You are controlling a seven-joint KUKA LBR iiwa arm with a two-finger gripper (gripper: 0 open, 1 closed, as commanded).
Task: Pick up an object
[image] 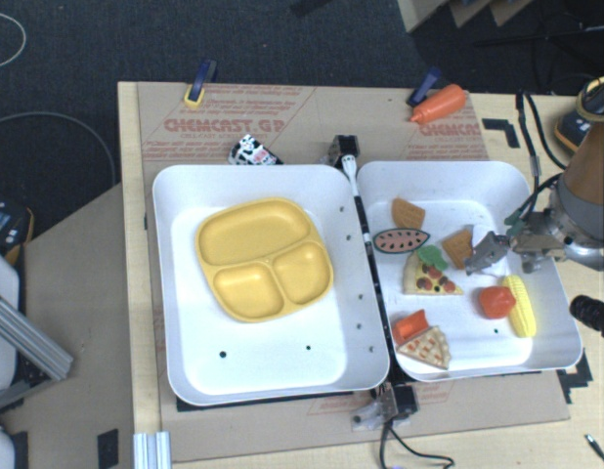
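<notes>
My gripper (494,250) hangs over the right bin (478,179), near its right wall. It is just right of a brown wedge (459,247) and above a red tomato (496,301) and a yellow corn cob (520,306). Further left in that bin lie a pizza slice (429,278) with a green piece (434,257) on it, a watermelon slice (400,239) and a brown cracker (408,212). A red piece (410,323) and a waffle-patterned wedge (426,348) lie near the front. Nothing shows in the gripper's hold.
The left bin (185,340) holds a yellow divided plate (263,260). Behind the bins sit an orange clamp (439,104), a blue and yellow clamp (197,84), a black and white toy (251,150) and a black clip (344,149). Cables (527,130) run at the right.
</notes>
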